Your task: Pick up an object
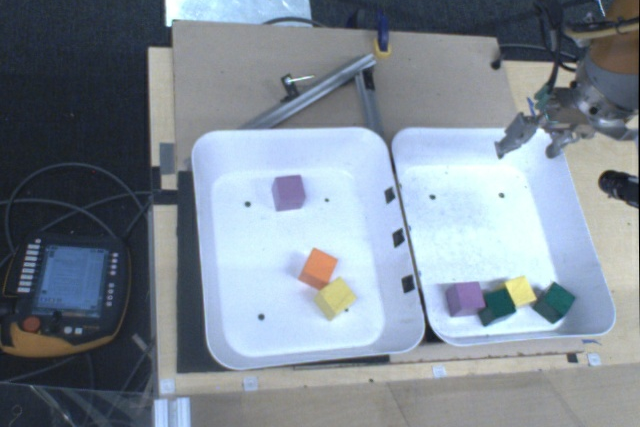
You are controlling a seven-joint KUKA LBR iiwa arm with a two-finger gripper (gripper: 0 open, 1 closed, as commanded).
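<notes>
The bench [440,65] is the biggest thing, and it fills the middle of the frame. On it sit two white bins side by side. The left bin [215,315] holds a purple block [288,192] near its top, and an orange block [319,267] touching a yellow block [336,298] lower down. The right bin [470,215] has four little blocks bunched along its bottom edge: a purple one [464,298], a dark green one [496,305], a small yellow one [520,290] and another green one [554,301].

The arm [612,65] comes in at the upper right. Its gripper [530,137] hangs over the top right corner of the right bin, with its two fingers spread apart and nothing between them.

So nothing has been picked up yet. I think the arm must first go down to a block, well away from where it is now.

At the left edge lies a hand controller [65,293] with a screen. Its writing is too small to read, and I see no other labels.
</notes>
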